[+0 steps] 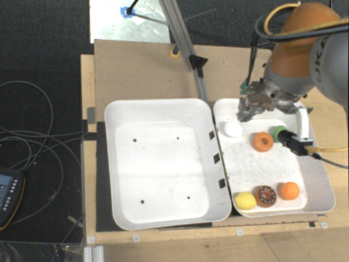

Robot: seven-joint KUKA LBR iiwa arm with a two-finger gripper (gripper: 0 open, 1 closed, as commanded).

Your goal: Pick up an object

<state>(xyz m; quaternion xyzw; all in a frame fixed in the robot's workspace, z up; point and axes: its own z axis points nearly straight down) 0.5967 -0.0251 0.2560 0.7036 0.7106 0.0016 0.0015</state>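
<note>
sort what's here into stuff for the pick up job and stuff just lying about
For the job:
tool
white ball
orange ring
green thing
lemon
brown doughnut
orange ball
right bin

Lying about:
left bin
cables
handset
tripod leg

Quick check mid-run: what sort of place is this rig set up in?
Probably a robotics lab test cell: two white bins on a plywood bench, loose cables on dark carpet, and toy food like the orange doughnut.
</note>
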